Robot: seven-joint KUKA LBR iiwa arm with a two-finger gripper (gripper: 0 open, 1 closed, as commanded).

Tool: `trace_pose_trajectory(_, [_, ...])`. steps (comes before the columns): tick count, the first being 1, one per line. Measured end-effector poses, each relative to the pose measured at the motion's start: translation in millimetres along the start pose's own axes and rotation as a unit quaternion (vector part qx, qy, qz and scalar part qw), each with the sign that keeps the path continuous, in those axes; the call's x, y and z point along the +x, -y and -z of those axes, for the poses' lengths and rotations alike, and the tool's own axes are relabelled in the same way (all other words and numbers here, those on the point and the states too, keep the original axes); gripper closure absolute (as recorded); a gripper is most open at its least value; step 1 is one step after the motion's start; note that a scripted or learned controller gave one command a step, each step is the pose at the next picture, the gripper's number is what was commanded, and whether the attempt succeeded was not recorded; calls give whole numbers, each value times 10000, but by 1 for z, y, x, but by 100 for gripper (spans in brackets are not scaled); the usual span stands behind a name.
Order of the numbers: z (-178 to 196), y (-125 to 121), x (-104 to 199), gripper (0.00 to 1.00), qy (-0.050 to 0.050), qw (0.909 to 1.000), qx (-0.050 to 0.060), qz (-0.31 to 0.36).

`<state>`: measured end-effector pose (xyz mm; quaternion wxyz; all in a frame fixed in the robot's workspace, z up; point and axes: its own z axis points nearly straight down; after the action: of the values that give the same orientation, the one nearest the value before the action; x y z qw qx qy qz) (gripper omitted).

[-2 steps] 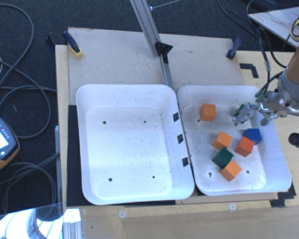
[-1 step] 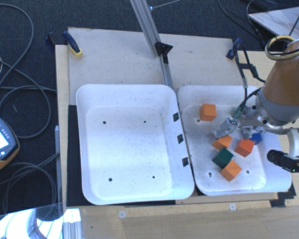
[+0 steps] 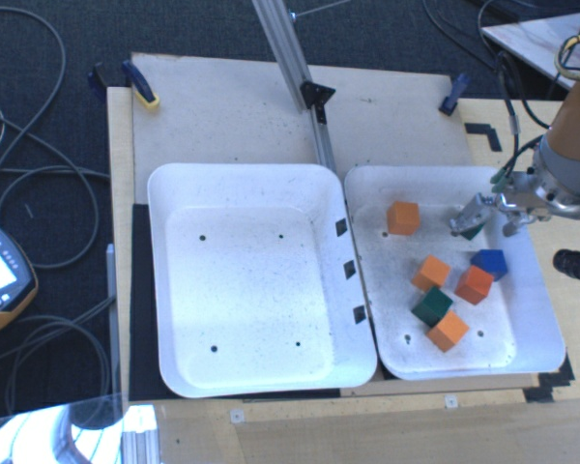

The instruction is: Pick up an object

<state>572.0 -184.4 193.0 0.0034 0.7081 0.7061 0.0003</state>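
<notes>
Camera view looks down on the right bin, where the gripper hangs low over the floor. I cannot tell how its fingers stand; nothing visibly sits between them. An orange cube lies alone beside the fingers toward the left bin. Nearer me cluster a blue cube, red-orange cube, another orange cube, dark green cube and a further orange cube. I'd choose the lone cube: centre over it, then descend straight.

Grey arm, orange band, silver metal hand.
</notes>
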Motion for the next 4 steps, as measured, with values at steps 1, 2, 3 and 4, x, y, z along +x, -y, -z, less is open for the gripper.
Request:
trace_pose_trajectory(1, [-71,44,65,0,-53,9999,81,31])
trace_pose_trajectory(2, [-93,1,0,0,-46,10000,12,15])
trace_pose_trajectory(3, [-93,-1,-17,0,-198,9998,62,77])
trace_pose_trajectory(4, [-85,35,103,0,-50,10000,46,49])
